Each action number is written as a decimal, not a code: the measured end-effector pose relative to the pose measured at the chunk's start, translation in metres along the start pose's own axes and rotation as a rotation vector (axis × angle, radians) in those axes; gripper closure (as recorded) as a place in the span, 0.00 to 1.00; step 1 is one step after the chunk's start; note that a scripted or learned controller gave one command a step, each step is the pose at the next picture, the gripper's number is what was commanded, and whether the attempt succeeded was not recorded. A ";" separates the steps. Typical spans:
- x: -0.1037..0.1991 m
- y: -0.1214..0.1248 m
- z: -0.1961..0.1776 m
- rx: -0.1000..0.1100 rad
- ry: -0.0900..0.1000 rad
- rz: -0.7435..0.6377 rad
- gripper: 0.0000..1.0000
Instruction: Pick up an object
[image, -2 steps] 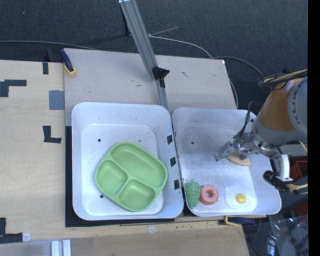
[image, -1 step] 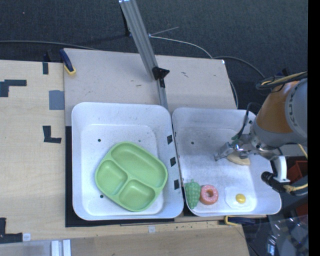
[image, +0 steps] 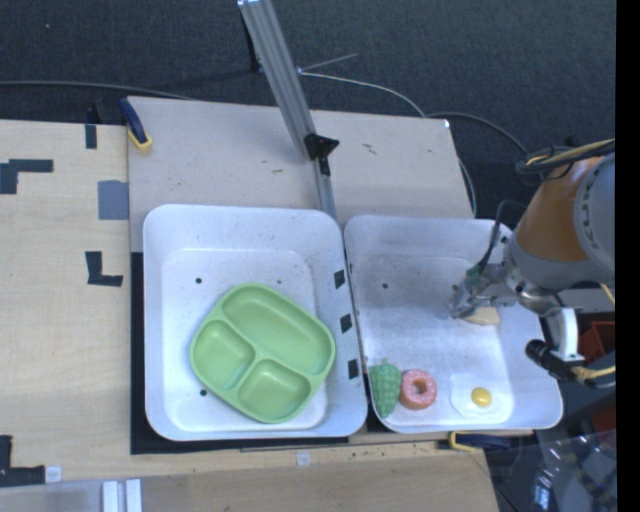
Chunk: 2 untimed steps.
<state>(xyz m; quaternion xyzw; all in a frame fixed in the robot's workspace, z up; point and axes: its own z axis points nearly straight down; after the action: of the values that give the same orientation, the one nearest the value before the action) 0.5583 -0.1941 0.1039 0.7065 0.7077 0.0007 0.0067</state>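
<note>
My gripper (image: 468, 300) is down in the right bin (image: 400, 260), near its right side. It hangs just over a small pale tan object (image: 486, 317), touching or nearly touching it. Along the bin's front edge lie a green leafy toy (image: 385, 388), a pink doughnut (image: 417, 389) and a white disc with a yellow centre (image: 481, 398). The grey arm with its orange band (image: 560, 215) comes in from the right.
The left bin (image: 180, 240) holds a green three-compartment plate (image: 262, 352). A metal pole (image: 290, 80) slants across the bench behind the bins. Cables run over the dark floor at the back.
</note>
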 end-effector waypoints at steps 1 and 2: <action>-0.002 0.005 -0.063 0.006 0.007 0.000 1.00; 0.005 0.013 -0.120 0.005 0.007 -0.001 1.00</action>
<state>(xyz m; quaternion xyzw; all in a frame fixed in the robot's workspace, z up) 0.5696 -0.1879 0.2245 0.7060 0.7082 0.0013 0.0027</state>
